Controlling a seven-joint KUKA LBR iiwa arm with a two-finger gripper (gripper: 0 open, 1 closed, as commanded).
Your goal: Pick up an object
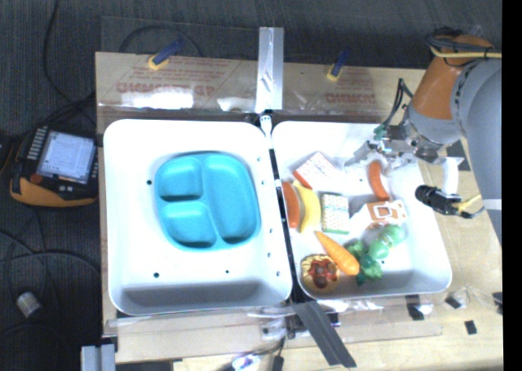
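two white bins [122, 198] on wooden bench [473, 271]

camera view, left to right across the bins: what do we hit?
Blue divided tray in the left bin → banana in the right bin → checkered packet → orange sausage, just below the gripper → grey arm.

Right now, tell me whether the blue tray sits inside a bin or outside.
Inside. The blue tray lies flat in the left bin, with white rim all around it; its three compartments look empty.
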